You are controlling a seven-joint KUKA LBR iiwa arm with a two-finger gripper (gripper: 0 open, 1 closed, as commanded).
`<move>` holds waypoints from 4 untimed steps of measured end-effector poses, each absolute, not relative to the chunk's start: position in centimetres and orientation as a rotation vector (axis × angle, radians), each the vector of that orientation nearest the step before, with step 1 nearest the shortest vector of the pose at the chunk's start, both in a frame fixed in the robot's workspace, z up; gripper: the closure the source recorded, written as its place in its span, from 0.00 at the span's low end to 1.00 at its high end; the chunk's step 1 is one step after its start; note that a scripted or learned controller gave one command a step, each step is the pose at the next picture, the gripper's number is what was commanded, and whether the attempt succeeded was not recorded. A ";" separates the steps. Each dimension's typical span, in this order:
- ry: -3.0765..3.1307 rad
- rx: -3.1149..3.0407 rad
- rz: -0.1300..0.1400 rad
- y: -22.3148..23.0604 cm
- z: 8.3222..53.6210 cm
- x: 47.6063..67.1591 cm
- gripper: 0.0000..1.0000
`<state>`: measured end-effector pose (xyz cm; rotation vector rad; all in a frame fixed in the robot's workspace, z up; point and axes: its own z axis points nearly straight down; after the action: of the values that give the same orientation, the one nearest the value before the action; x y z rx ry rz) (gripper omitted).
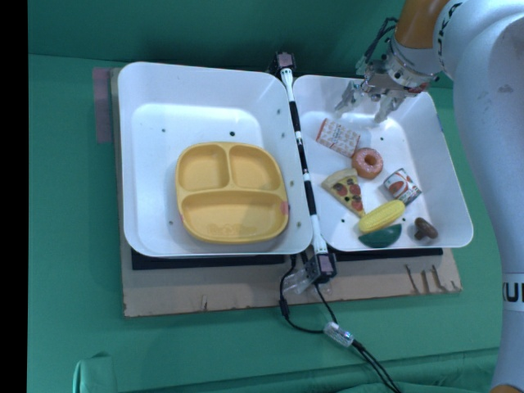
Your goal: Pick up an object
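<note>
two shallow white bins sat side by side on a green bench, the left bin [147,88] holding a yellow divided plate [232,192] that lay flat near its middle. a black-and-white striped rod [300,150] ran along the seam between the bins, with a cable [327,318] trailing off its near end over the bench.

the right bin [446,178] held the small items. a red-and-white carton [337,137] lay flat toward the far left part of it, with a frosted donut [367,163] just beside it on the near right. a pizza slice [346,191] lay nearer the camera, and a small can [402,186] lay on its side to the right of the donut. a corn cob [381,216] rested touching a green wedge [380,237] below it, and a brown mushroom-like piece [424,229] sat near the bin's near right corner.

the gripper [364,102] hung over the far part of the right bin, above and beyond the carton. its fingers [345,101] were spread wide apart, pointing down, with nothing between them.
</note>
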<state>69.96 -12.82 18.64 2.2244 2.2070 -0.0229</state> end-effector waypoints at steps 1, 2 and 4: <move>2.202 2.226 -0.003 -12.5 20.6 70.3 1.00; 2.201 2.224 -0.008 -12.7 20.6 70.3 0.00; 2.209 2.225 -0.021 -10.4 18.7 70.0 0.00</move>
<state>69.98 -10.37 18.71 2.2247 2.2092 -0.0215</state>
